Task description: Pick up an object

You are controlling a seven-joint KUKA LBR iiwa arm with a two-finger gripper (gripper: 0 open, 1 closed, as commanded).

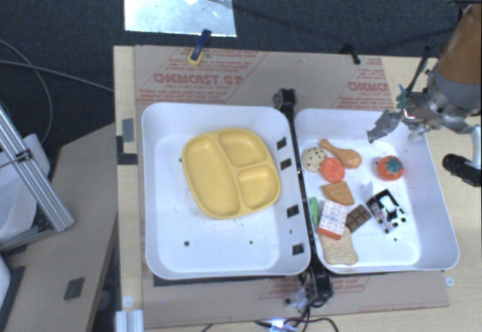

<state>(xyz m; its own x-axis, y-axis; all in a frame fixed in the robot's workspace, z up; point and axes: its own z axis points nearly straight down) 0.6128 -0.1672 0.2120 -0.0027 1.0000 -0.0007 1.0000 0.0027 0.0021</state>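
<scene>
In the camera view, the surface [248,67] carries two shallow white bins side by side. The left bin [162,248] holds a yellow divided plate [230,172] with three compartments, lying slightly turned. The right bin [429,236] holds a scatter of small toy foods: a chicken drumstick [340,151] near the top, a cookie [312,159] just left of it, a red round piece [333,169] touching the drumstick's lower side, an orange tomato-like piece [389,167] off to the right, an orange wedge [339,193], a green piece [314,208] against the bin's left wall, a red-and-white packet [332,221], a brown chocolate bar [357,217], a black-and-white item [386,210] too small to identify, and a tan cracker [340,249] at the bottom. The arm is cut off by the right edge; its pincer [385,127] hangs over the right bin's upper rim, above and beside the tomato-like piece, with nothing seen between its fingers. Blur and the slant of the view make it impossible to tell if the pincer is apart or together.
</scene>
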